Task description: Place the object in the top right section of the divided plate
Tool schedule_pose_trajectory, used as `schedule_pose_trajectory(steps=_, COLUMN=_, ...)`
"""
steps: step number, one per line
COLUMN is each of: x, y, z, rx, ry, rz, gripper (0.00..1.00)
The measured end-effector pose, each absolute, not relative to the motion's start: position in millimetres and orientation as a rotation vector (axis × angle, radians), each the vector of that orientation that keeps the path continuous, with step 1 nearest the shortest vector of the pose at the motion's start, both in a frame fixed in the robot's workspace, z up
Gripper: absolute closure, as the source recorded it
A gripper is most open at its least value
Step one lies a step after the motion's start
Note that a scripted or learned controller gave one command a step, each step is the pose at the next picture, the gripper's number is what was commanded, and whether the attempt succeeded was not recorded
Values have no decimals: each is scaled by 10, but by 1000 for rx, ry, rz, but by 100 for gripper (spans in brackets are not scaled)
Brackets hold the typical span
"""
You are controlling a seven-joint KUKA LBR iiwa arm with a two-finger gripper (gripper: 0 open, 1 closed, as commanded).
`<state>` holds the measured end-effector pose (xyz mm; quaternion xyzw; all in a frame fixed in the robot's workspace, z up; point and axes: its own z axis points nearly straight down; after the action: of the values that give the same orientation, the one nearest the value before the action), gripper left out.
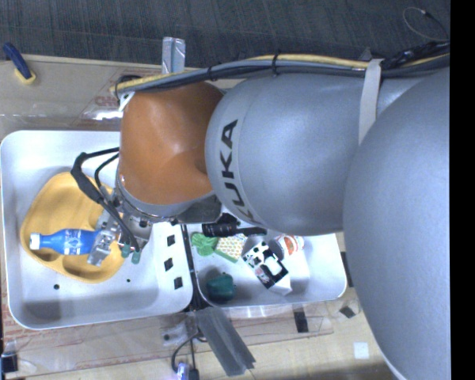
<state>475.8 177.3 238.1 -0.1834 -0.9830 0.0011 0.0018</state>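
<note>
We're seeing the gripper point(111, 242) hovering at blue plastic bottle point(66, 242) on yellow divided plate point(47, 204); grip state unclear, placement prob. unfinished.

A blue bottle point(70, 242) with a white cap lies on its side, cap pointing to nine o'clock. It rests on the yellow divided plate point(49, 206) in the left bin point(16, 291).

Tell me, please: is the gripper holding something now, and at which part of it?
It cannot be told. The gripper sits over the cap end of the blue bottle on the yellow plate, but a real hold is not visible.
</note>
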Motion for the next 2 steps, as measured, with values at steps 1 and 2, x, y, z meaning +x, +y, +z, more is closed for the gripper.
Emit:
schedule_pose_trajectory(steps=1, x=4757, y=1773, z=2371, rx=-540, ry=-3090, rz=4, gripper=100)
schedule_pose_trajectory(steps=2, x=4765, y=1859, z=2381, rx=-506, ry=-3102, rz=-1, gripper=100)
